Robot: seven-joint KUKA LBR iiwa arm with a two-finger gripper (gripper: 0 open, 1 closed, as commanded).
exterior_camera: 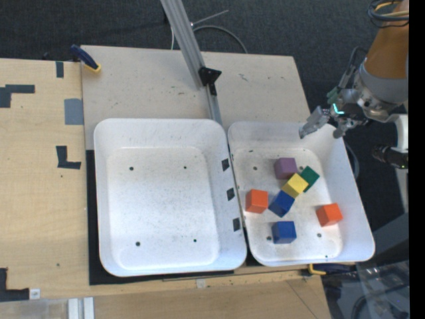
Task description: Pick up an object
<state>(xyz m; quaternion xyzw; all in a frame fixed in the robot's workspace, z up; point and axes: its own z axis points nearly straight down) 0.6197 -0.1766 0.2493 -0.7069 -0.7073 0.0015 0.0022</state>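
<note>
While the gripper (323, 123) hangs over the right bin's (352, 241) far right corner, its fingers spread and holding nothing, the blocks sit well apart from it.
Purple block (285, 167) lies closest, mid-bin; green (310, 176), yellow (295, 185), blue (281, 203) and orange (257, 201) cluster toward the near edge.

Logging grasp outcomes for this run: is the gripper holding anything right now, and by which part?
Nothing is held. The gripper hangs over the right bin's upper right corner, apart from the blocks.
</note>
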